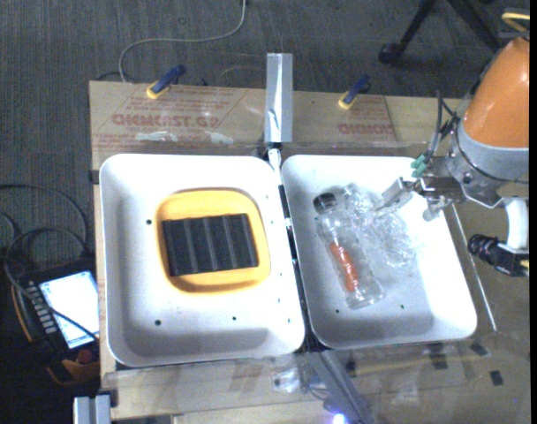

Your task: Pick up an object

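Bottle lies on its side in the right bin, clear plastic w/ dark cap toward the far-left end and an orange-red label strip along its body. Long axis runs diagonally, cap up-left, base down-right toward the near edge. Just beside it, touching or nearly so on its right, sits a crumpled clear pack; hard to tell where one ends and the other begins, both being see-through.

Gripper is up-right of the bottle, over the bin's far-right part, above the pack's upper edge. Nothing visible between the fingers. Can't tell if they're apart or together; too small and cluttered at that spot.

So the key relation: bottle lies down-left from the gripper, w/ the pack in between. Judgement: to take the bottle, the arm would need to travel left and toward the near side, then close across the short axis, i.e. roughly perpendicular to that diagonal.

Left bin holds a yellow tray w/ dark slats, well apart.
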